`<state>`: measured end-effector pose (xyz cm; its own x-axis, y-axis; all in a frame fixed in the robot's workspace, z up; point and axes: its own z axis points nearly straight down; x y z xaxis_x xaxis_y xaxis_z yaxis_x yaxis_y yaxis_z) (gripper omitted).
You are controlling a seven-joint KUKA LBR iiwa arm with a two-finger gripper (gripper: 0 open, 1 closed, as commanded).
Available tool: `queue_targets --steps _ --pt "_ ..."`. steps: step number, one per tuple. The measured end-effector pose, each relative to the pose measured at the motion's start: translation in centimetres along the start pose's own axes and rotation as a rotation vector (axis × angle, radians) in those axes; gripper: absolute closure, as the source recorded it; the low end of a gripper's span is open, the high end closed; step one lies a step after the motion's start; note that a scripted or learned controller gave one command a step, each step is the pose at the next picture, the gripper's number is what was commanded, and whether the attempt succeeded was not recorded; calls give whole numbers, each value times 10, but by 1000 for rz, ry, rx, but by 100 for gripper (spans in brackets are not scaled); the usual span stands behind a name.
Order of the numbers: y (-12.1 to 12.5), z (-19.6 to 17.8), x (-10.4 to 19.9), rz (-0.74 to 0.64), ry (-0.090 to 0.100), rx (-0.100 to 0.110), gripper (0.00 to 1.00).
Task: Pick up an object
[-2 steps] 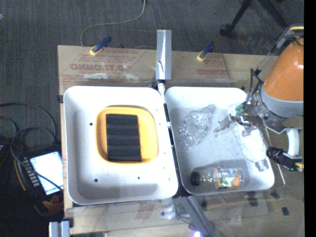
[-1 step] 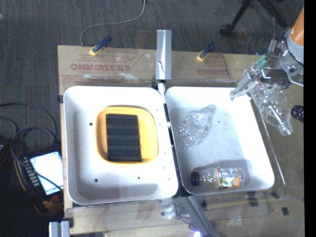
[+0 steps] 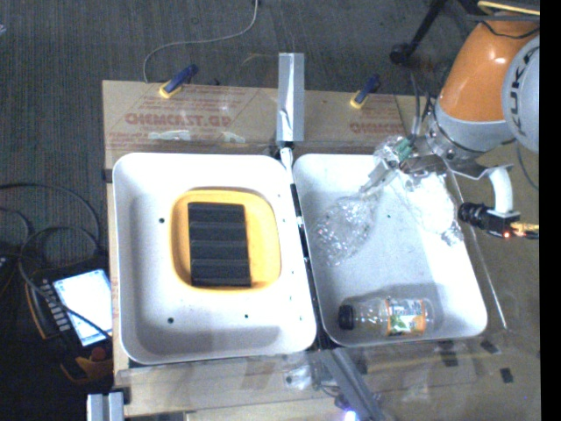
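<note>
My gripper hangs over the far right part of the right bin, below the orange band of the arm. A crumpled clear plastic piece lies in the middle of that bin. A thin clear part of it runs up toward the gripper, and I cannot tell if they touch. More clear plastic lies just below the gripper. A plastic bottle with a black cap and an orange-green label lies on its side at the bin's near edge. In the left bin sits a yellow dish with a black ribbed block in it.
A metal post stands at the back between the bins. Two blue-and-yellow clamps hold the cardboard base. A black cable fitting with a red light hangs off the arm beside the right bin's rim.
</note>
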<state>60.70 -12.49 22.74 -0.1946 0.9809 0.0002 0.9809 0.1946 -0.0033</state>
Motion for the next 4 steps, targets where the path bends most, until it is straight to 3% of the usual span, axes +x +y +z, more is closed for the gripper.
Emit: queue_targets --steps 1,2,3,4 --pt "37 125 4 255 -1 -7 100" --pt "51 19 20 -18 -4 -1 100" --pt "42 -4 55 121 0 -1 100" --pt "83 -116 101 145 -3 -3 100"
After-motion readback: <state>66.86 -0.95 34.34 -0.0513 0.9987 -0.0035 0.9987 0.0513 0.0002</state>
